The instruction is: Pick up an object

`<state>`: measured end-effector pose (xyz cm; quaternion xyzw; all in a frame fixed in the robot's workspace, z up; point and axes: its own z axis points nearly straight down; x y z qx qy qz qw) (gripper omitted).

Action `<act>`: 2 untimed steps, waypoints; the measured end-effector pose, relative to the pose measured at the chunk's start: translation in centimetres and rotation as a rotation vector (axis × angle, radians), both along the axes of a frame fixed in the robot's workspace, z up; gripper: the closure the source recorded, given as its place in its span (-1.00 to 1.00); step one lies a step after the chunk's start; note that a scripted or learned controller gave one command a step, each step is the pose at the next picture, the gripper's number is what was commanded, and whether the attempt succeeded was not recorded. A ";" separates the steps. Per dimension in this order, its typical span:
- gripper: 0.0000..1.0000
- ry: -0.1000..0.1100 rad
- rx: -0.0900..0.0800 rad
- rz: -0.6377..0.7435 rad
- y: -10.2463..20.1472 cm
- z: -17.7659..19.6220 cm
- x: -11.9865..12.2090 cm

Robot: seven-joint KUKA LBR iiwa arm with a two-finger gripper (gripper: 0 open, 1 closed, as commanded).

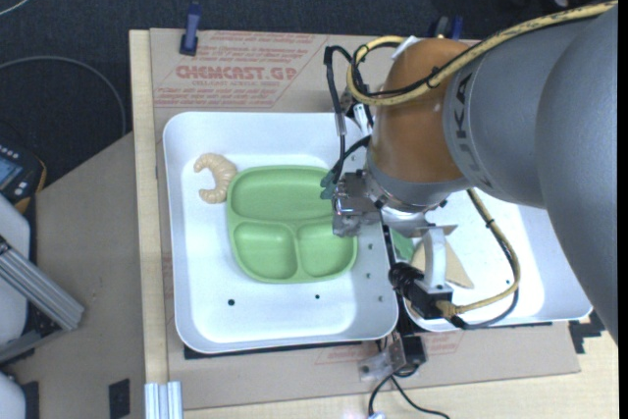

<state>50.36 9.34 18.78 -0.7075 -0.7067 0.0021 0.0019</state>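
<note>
1. I see the left bin (pixel 186 240), a shallow white tray with rounded corners and a smooth, slightly glossy floor. It sits on a flat tan board (pixel 245 64) printed with red lettering.
2. In that bin lies a green plate (pixel 285 231): moulded plastic with a matte look, soft rounded corners and three compartments, one wide section at the far side and two smaller ones at the near side.
3. The plate lies flat, open side up. Its outline is close to square, so I cannot name a clear long axis; the wide compartment faces the far edge of the bin.
4. A croissant (pixel 216 177), pale tan and crescent-shaped with a ridged surface, lies on the bin floor touching or just beside the plate's far-left corner. Its curve opens toward the near left.
5. The gripper (pixel 345 211) is over the plate's right rim, metallic and small below the grey arm (pixel 549 113) with its orange band (pixel 417 113).
6. I cannot tell whether the gripper is apart, together or clamped on anything; the wrist hides it.
7. The croissant is well to the left of the gripper, with the plate between them.
</note>
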 end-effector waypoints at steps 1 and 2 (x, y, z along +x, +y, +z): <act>1.00 -0.021 0.003 0.005 2.7 13.8 4.2; 1.00 0.002 0.000 0.004 6.0 8.1 0.6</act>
